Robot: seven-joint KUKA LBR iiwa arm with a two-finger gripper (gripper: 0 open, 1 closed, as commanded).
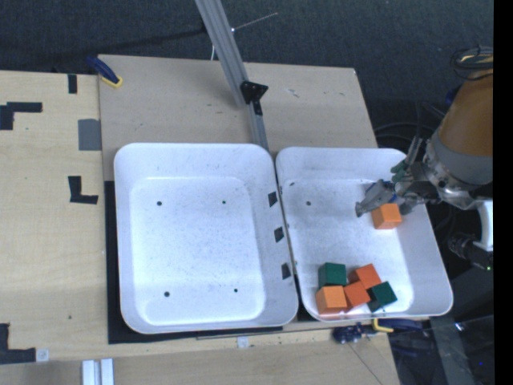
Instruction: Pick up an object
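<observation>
Orange cube (387, 216) sits at the gripper (378, 204) tip over the right bin (321, 179), apart from the blocks (353, 287) at the bin's near edge. It looks grasped or nearly so, but whether the fingers close on it cannot be told; lifting clear remains.

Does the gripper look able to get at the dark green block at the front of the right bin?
Probably yes: the green block lies uncovered at the pile's edge, though the gripper is beside an orange block.
</observation>
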